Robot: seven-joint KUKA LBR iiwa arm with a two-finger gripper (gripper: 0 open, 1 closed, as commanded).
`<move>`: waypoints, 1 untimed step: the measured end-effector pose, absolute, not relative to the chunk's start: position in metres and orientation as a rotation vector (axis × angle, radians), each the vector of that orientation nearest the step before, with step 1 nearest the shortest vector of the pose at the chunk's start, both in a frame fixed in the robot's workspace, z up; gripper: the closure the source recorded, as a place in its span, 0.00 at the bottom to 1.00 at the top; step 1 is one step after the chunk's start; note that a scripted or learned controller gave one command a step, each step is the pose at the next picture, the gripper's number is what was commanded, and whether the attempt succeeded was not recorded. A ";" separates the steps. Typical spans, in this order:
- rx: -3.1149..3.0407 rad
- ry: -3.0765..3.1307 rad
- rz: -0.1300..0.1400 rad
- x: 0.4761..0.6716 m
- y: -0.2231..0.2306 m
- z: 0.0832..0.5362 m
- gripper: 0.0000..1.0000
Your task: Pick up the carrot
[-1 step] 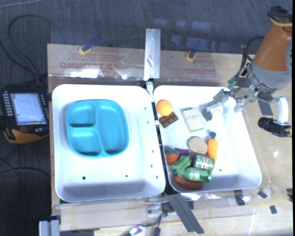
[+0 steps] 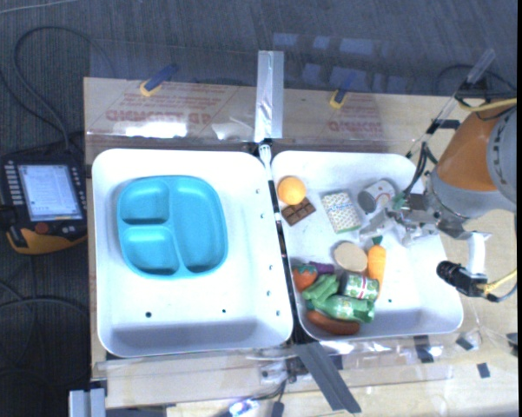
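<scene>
The carrot (image 2: 377, 263) is a small orange piece with a green top. It lies upright in the view near the middle of the right bin (image 2: 434, 302). The gripper (image 2: 384, 226) comes in from the right and hovers just above the carrot's green end, touching it or nearly so. The grey wrist and the orange-banded arm (image 2: 469, 159) stretch off to the right behind the gripper. Nothing visibly hangs from the gripper, and the carrot rests on the bin floor.
Crowded around the carrot are a tan disc (image 2: 350, 254), a green can (image 2: 358, 287), green vegetables (image 2: 323, 289), a red piece (image 2: 306, 276) and a sausage (image 2: 334, 323). Farther back lie an orange ball (image 2: 291, 188), a brown bar (image 2: 298, 211) and a speckled packet (image 2: 340, 210). The left bin holds a blue divided plate (image 2: 169, 224).
</scene>
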State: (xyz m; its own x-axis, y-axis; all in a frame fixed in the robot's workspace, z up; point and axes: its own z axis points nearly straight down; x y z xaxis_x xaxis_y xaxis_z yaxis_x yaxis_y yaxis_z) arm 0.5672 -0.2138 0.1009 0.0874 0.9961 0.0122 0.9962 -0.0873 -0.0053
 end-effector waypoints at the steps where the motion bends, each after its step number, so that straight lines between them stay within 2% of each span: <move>1: -2.629 -1.742 -0.015 0.558 -0.187 0.090 0.00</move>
State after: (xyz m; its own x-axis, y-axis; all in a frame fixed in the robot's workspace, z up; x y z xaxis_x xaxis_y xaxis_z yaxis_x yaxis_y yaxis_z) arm 0.5582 -0.1872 0.0904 0.3899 0.9209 0.0011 0.9207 -0.3898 0.0155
